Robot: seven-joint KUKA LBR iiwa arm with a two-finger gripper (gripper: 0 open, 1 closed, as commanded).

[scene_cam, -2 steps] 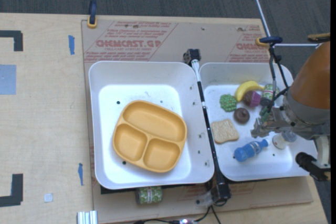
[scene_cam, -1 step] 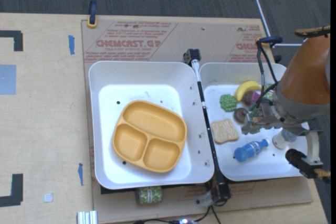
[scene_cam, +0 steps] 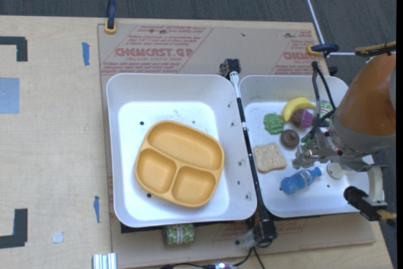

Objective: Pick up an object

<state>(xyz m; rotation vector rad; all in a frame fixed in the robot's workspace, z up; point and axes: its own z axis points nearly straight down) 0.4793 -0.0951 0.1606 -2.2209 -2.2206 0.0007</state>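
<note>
Down in the right bin (scene_cam: 352, 208), the gripper (scene_cam: 310, 157) hangs just above the blue bottle (scene_cam: 300, 179) lying beside the bread slice (scene_cam: 270, 157), though whether its fingers are apart or together I cannot tell, the arm's bulk hiding them.

Bench (scene_cam: 50, 154): pale wood | cardboard sheet (scene_cam: 189, 47) lay flat on it | two white bins (scene_cam: 116, 135) sat side by side on the sheet | blue tape (scene_cam: 85, 53) stuck at left

Orange tray (scene_cam: 179, 164), white bins (scene_cam: 126, 91), yellow banana (scene_cam: 296, 107), blue bottle (scene_cam: 300, 180).
</note>
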